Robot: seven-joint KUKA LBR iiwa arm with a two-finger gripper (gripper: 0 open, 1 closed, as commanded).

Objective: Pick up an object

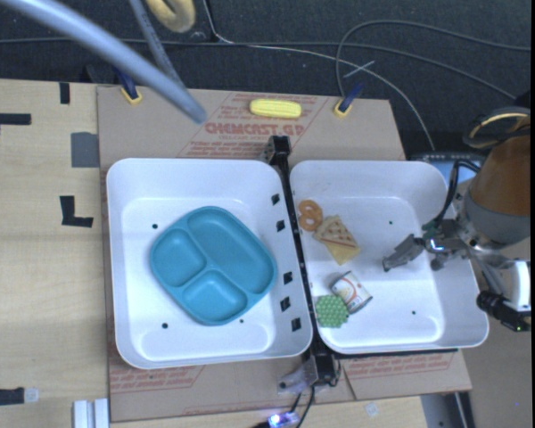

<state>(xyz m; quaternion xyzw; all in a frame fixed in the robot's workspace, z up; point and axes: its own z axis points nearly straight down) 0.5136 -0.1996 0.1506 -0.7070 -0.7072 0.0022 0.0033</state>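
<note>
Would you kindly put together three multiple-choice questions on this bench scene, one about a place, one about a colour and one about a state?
1. Where does the divided plate lie?
A. in the left bin
B. in the right bin
C. on the cardboard behind the bins

2. What colour is the divided plate?
A. red
B. blue
C. white

3. How does the gripper stand in relation to the small items in the right bin?
A. closed on the pretzel
B. lifting the green round piece
C. apart from them, over bare bin floor

Answers:
1 A, the plate sits within the left bin's walls.
2 B, its surface is plainly light blue.
3 C, white floor shows between the gripper and the nearest items, the pretzel, the wedge and the small can.
</note>
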